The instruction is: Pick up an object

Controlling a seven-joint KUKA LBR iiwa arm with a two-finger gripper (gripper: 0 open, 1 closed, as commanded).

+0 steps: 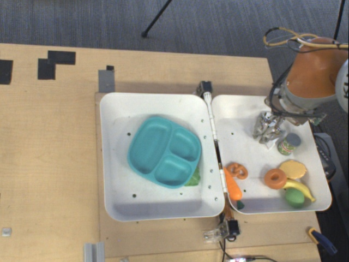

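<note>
My gripper (pixel 267 130) hangs low over the upper middle of the right bin (pixel 240 105), its metal fingers pointing down-left. Nothing shows between them. Just to its lower right stands a small can with a grey lid (pixel 289 143). Nearer the front lie an orange doughnut (pixel 275 178), a yellow bun-like piece (pixel 293 168), a banana (pixel 301 190) and a green round fruit (pixel 295 198). A pretzel (pixel 236 171) and a carrot (pixel 233 188) rest by the bin's left wall.
The left bin (pixel 117 201) holds a teal divided plate (pixel 164 150) with a green item (pixel 192 179) peeking from under its lower right edge. A clamp bar (pixel 209 105) runs between the bins. The arm's orange band (pixel 311 72) looms over the right bin's back corner.
</note>
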